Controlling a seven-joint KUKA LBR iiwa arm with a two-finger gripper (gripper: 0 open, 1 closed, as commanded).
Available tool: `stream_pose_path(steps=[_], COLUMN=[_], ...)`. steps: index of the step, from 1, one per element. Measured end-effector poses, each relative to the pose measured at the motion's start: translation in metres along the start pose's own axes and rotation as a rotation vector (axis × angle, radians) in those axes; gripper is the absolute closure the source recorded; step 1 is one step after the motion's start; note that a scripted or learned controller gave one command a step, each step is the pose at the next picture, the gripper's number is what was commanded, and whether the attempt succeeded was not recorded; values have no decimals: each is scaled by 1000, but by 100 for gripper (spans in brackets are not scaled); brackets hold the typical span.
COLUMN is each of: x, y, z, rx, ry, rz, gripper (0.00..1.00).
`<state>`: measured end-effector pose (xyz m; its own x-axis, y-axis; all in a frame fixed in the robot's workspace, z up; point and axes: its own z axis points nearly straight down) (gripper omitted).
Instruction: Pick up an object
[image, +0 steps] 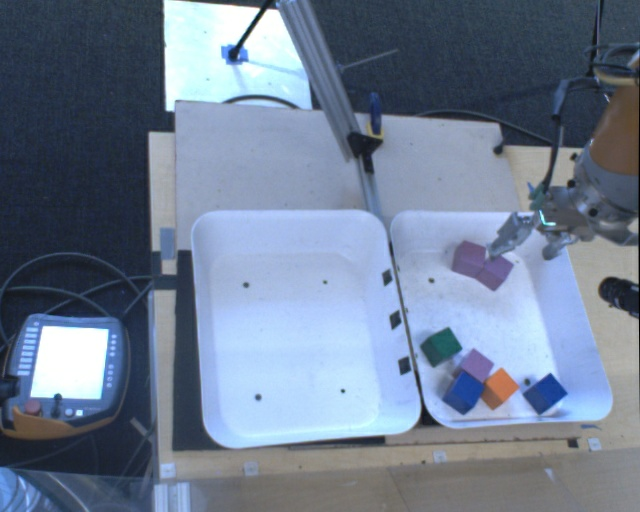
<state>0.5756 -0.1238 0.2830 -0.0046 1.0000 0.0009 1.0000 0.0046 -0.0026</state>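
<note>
The right bin (575, 300) holds seven blocks. Two mauve blocks (480, 263) lie touching each other in its far half, toward the arm side. A green block (440, 346) sits in the near half, close to the wall shared with the left bin (215, 300). Beside the green block, toward the near rim, a small purple block (476, 363), a blue block (463, 391) and an orange block (499, 387) form a tight cluster. A second blue block (545, 392) lies apart from that cluster, near the near right corner of the right bin.

The left bin shows bare white floor with a few dark dots.

The gripper (508, 240) hangs over the mauve blocks, its tip at their upper edge; whether its fingers are parted or closed cannot be determined.

Open floor in the right bin lies between the mauve blocks and the green block. A teach pendant (65, 375) rests off the worktop (300, 160), left of the left bin.
</note>
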Motion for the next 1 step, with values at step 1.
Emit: stream_pose_path(steps=[1], x=[0], y=[1], z=[-2], rx=[-4], ry=[-1], rz=[0], gripper=[0])
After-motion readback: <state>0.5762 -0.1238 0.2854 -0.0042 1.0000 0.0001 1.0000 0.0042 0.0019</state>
